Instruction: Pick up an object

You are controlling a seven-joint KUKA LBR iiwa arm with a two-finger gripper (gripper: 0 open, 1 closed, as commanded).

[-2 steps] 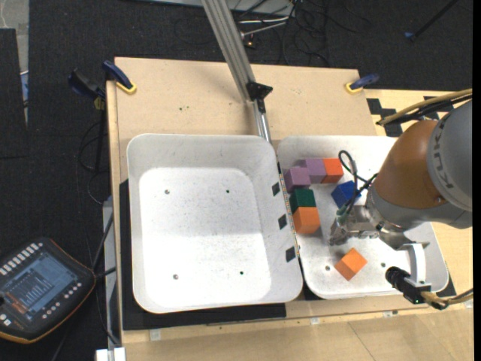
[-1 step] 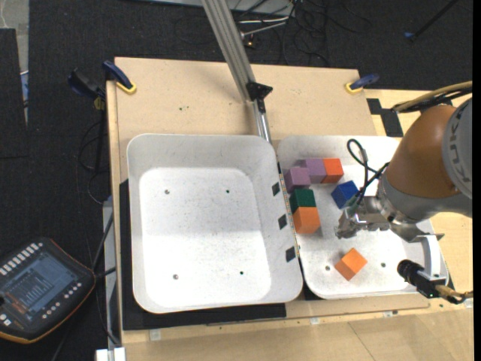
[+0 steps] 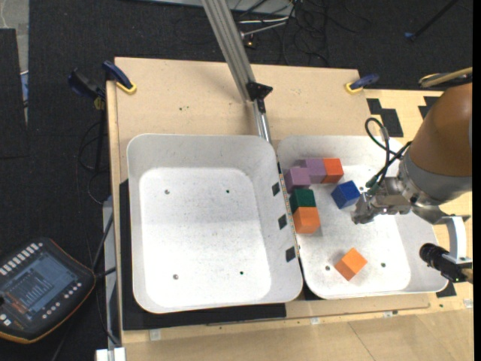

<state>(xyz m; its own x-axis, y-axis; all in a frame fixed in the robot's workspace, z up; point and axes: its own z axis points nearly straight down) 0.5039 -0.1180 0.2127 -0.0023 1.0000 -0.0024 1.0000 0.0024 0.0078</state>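
A grey robot arm reaches into the right bin [image 3: 391,273], its hand [image 3: 365,210] low just right of a blue block [image 3: 346,193]. Whether the hand is spread or pinching cannot be told, and nothing appears lifted, so the pick seems still to be done. Left of the blue block sit purple [image 3: 301,175], green [image 3: 304,198] and orange [image 3: 307,219] blocks; a loose orange cube [image 3: 350,264] lies below.
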